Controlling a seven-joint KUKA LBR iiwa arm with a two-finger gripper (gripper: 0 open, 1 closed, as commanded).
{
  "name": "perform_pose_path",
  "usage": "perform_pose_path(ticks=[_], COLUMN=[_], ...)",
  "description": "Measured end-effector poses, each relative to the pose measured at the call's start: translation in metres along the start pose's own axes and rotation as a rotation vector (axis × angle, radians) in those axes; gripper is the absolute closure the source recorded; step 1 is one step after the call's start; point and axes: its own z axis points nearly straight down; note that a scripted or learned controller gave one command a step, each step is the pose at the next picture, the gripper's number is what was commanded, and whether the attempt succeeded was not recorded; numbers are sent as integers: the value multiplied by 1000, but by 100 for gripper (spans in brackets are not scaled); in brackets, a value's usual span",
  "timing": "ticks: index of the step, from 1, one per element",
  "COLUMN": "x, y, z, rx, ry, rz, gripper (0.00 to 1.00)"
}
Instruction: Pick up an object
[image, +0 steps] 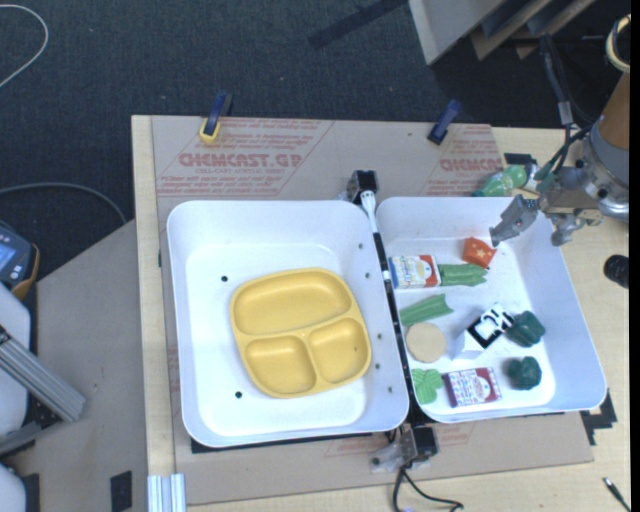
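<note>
While the gripper (535, 222) hangs with fingers spread and nothing between them above the right bin (580, 330), an orange block (478, 252) lies just beside it; a green pod (462, 273), carton (414, 271), and tan disc (427, 342) crowd nearby. A yellow tray (298, 330) fills the left bin (190, 300).

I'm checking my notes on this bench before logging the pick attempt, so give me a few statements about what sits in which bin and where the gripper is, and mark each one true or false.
1. The yellow three-compartment plastic tray lies in the left white bin. True.
2. The small orange block is in the left bin. False: it lies in the right white bin, near its far end.
3. The two-finger gripper is over the right bin's far right corner. True.
4. The round tan disc rests on the yellow tray. False: it lies in the right bin, close to the divider.
5. The gripper holds the orange block. False: the block lies in the bin, left of the fingers.
</note>
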Motion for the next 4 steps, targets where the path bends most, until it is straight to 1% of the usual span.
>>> perform_pose_path(ticks=[1,2,3,4], x=[0,-1,-6,0], y=[2,5,-4,-8], z=[-6,57,113,176], rx=[-12,-4,-3,-3], ry=[-2,0,0,1], rz=[-2,-2,-1,-2], gripper=[0,0,0,0])
